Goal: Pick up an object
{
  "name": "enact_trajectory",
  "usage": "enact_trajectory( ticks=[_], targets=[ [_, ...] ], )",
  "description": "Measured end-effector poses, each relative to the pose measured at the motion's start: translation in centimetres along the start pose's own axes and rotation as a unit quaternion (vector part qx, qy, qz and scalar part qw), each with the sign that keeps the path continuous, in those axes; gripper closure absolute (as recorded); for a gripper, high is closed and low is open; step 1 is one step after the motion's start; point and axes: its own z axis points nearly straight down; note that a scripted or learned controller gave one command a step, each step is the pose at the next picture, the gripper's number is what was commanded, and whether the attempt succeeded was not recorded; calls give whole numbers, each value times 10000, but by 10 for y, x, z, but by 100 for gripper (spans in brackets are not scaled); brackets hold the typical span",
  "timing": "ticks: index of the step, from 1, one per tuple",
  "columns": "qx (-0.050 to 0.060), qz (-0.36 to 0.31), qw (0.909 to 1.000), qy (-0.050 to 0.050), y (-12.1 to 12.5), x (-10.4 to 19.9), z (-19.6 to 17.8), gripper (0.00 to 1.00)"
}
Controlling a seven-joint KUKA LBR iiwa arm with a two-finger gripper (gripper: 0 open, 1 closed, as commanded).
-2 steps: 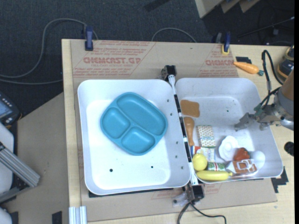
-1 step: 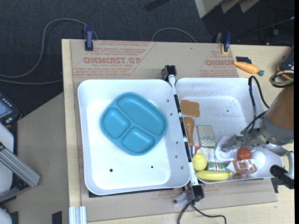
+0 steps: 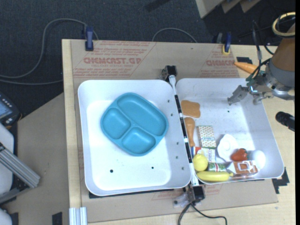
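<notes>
A banana (image 3: 213, 175), lemon (image 3: 200, 162) and tomato (image 3: 239, 154) crowded the right bin's (image 3: 243, 116) near corner. Farther back, the end effector (image 3: 244, 94) hovered over bare bin floor, fingers spread, holding nothing.

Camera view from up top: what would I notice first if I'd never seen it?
Probably the big blue divided plate lying in the left white bin. Next, the jumble of toy food in the right bin's near end, with a yellow banana at the front. The tool hangs over that bin's far end.
</notes>
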Motion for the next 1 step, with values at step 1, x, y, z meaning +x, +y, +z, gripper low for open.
enact_trajectory(
  ticks=[1],
  targets=[
    [135,84,9999,46,-140,-22,7,0]
  ],
)
